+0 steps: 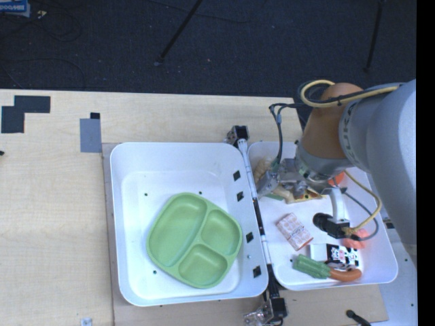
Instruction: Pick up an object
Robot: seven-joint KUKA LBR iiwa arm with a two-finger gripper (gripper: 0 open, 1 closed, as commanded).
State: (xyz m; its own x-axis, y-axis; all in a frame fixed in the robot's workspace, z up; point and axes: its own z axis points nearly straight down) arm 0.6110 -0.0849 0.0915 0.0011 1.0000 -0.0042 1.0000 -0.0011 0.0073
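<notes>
In the right bin (384, 267), my gripper (277, 180) is low over the far left corner, close to the divider between the bins. Just beside it lies a tan and yellow item (298, 195), partly hidden by the wrist. I cannot see anything held. A pink and white packet (294, 230) lies in the middle of this bin. Near the front edge are a green stick-shaped object (310, 266), an orange-red piece (344, 275) and a small black and white item (344, 255).
A green divided plate (196, 239) lies in the left bin (129, 182). The grey arm with its orange band (333, 124) reaches over the right bin's far right side. A small orange item (355, 240) lies near the right wall.
</notes>
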